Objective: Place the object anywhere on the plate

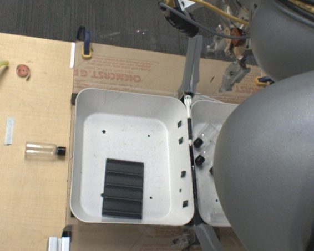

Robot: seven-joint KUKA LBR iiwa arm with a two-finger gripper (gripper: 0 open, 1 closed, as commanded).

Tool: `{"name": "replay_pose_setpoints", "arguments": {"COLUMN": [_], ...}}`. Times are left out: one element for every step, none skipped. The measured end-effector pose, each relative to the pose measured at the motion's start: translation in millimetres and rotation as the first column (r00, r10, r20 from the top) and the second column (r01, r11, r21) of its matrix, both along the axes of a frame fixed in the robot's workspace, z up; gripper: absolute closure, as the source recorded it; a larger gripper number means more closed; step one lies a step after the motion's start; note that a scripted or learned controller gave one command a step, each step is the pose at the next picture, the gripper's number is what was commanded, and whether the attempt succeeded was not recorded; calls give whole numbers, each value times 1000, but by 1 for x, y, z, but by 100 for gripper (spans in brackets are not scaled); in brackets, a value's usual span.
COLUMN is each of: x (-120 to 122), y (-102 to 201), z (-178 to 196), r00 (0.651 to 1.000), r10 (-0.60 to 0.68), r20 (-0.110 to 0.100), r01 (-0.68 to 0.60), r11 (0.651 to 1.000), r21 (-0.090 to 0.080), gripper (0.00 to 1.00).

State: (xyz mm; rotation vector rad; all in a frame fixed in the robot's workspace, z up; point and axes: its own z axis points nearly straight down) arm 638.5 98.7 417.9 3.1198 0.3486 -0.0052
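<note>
- Camera view, largest first: the grey KUKA arm (pixel 274 179) bulks over the right side, covering most of the right shallow white bin (pixel 207 155). Whether its tool is wide, narrow or holding anything, I cannot tell.
- The left shallow white bin (pixel 91 115) lies fully open to view, its floor mostly bare, so there is plenty of room to move above it; its raised rim and the divider where the 2 bins meet are the edges to clear.
- The black ribbed rectangular slab (pixel 123 189), perhaps the plate, lies flat on the left bin's floor near the front wall.
- The object to place I cannot pick out. A small clear plastic bottle with a black cap (pixel 44 150) lies on its side on the wooden bench (pixel 16 191), left of the bins; if that is it, it looks light, stiff, smooth and prone to roll, best taken across its middle.
</note>
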Motion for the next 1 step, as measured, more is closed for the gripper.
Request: {"name": "replay_pose_setpoints", "arguments": {"x": [-48], "y": [-71], "z": [22], "r00": [999], "r10": [32], "r20": [-2], "r01": [-32], "r11": [999], "r21": [-1], "gripper": [0]}}
